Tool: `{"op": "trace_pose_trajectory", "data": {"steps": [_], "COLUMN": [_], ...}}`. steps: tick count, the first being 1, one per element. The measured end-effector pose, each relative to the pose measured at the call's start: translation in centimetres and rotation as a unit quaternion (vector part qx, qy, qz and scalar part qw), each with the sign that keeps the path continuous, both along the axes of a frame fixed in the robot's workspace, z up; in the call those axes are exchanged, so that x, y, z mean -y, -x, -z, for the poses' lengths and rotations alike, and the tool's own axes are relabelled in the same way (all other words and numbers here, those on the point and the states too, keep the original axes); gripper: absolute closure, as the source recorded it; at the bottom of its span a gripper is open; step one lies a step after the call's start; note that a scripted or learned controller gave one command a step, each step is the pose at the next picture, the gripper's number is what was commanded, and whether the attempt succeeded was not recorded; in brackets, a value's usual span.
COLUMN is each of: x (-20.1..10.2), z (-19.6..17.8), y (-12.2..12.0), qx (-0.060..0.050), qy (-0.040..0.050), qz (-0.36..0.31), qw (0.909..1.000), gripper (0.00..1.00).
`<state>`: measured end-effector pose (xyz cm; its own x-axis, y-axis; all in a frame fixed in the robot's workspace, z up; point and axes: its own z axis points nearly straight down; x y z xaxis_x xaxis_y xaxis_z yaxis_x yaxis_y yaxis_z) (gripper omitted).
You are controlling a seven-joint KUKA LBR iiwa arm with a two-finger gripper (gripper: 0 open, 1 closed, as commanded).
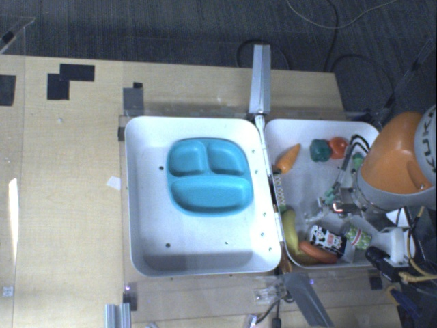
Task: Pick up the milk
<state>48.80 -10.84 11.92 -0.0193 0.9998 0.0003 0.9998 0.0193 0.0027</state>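
The milk [323, 238] is a small black-and-white carton lying near the front of the right bin [307, 183]. My gripper [334, 206] hangs just behind and slightly to the right of the carton, under the grey wrist with its orange band [392, 159]. Nothing is visibly held in it. The arm's bulk hides the right part of this bin.
A yellow banana [290, 229] and a reddish sausage [318, 252] lie against the milk's left and front. A green bottle [359, 238] lies at its right. A carrot [287, 158], a green item [319, 149] and an orange item [337, 145] sit at the back. The left bin [143, 203] holds a blue divided tray [208, 175].
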Motion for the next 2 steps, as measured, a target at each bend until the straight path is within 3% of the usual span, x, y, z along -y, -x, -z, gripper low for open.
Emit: {"op": "trace_pose_trajectory", "data": {"steps": [1,2], "x": [4.4,-2.2], "z": [2.9,1.8], "y": [-0.2,-2.8], "qx": [0.003,0.001], "qy": [0.0001,0.0002], "qz": [-0.028,-0.023], "qw": [0.9996,0.9997], "gripper": [0.0,0.0]}}
